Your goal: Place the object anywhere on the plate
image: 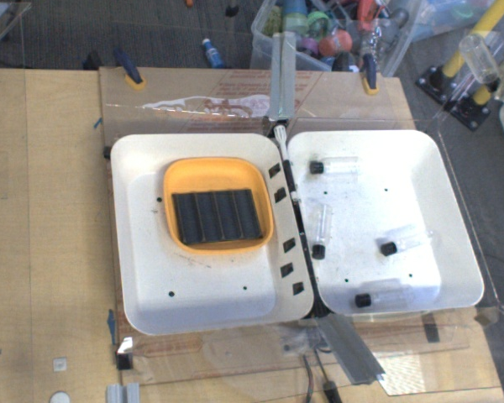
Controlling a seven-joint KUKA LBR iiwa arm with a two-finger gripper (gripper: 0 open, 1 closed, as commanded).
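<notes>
On the orange plate [219,169], which sits in the middle of the left bin [143,271], lies a dark ribbed block [217,217]. It rests flat, its grooves running front to back, wholly inside the raised rim, so it seems settled and unlikely to slide off. I take this block for the task's object, and judged from how it lies, the placing looks done already. The plate is near the bin's centre, probably to leave room for a reach on every side.

Across the divider, the right bin [424,170] holds four clear vials with black caps, scattered well apart: one at the back [334,168], one beside the divider [321,225], one toward the right [403,242] and one at the front rim [378,296]. Spread like this, each could be picked singly. Both bins rest on a wooden tabletop [34,225].

As for the tool, I cannot tell how far open it is or whether it has hold of anything.
</notes>
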